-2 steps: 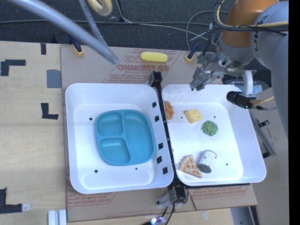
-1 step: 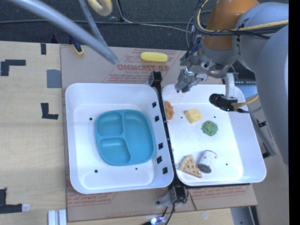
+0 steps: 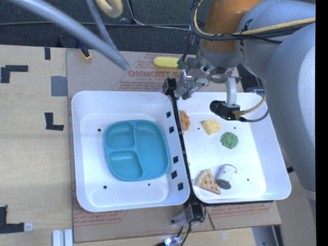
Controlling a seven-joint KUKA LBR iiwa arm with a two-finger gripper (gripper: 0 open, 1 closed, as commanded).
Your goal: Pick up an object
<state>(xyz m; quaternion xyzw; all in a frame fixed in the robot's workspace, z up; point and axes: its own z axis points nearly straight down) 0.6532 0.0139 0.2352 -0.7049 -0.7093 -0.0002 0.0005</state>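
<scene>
You are at the approach step: the end effector [image 3: 180,87] hangs at the upper edge of the right bin [image 3: 266,152], its finger state impossible to tell, so next lower it onto one item, e.g. the orange piece [image 3: 184,120] just below it.

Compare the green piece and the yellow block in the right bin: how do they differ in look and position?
The green piece is rounded and bumpy, like a broccoli floret; the yellow block is smooth and flat-sided, like a chunk of cheese. The green piece lies nearer the camera and further right; the yellow block sits further back, closer to the gripper. Both are small toy foods lying loose and apart on the floor of the right bin.
</scene>
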